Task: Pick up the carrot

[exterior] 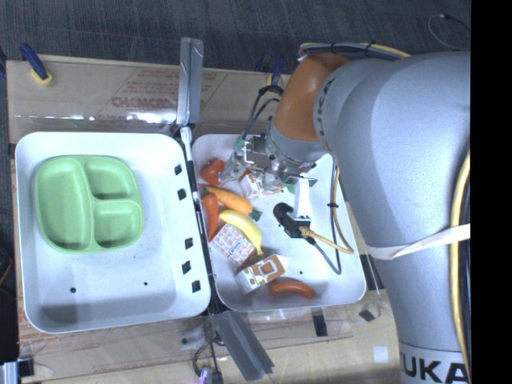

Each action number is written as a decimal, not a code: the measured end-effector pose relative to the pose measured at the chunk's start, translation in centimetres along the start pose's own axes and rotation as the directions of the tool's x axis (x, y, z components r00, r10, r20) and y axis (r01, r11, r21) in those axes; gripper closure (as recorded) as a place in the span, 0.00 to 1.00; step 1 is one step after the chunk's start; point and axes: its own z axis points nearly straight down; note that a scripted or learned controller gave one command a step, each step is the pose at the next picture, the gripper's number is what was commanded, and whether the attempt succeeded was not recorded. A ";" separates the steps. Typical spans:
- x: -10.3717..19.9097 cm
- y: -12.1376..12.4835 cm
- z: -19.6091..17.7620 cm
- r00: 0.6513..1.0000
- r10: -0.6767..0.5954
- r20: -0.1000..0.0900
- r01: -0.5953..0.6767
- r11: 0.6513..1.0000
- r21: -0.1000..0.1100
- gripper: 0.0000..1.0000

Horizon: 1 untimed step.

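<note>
In the right bin (346, 290), carrot (228, 198) lying diagonally, tip lower-right; gripper (254, 166) state unclear.

Grey arm (400, 158) with orange band (302, 102). Two white bins: left (104, 294) holds a pale green tray (86, 202); right (340, 282), at 3 o'clock from it, holds an orange carrot (228, 198), yellow banana (242, 226) and reddish sausage (292, 288). Blue clamp (34, 62) at 10 o'clock.
</note>
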 end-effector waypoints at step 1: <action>-1.2 1.7 0.6 0.956 -0.293 0.001 0.293 0.956 0.003 0.00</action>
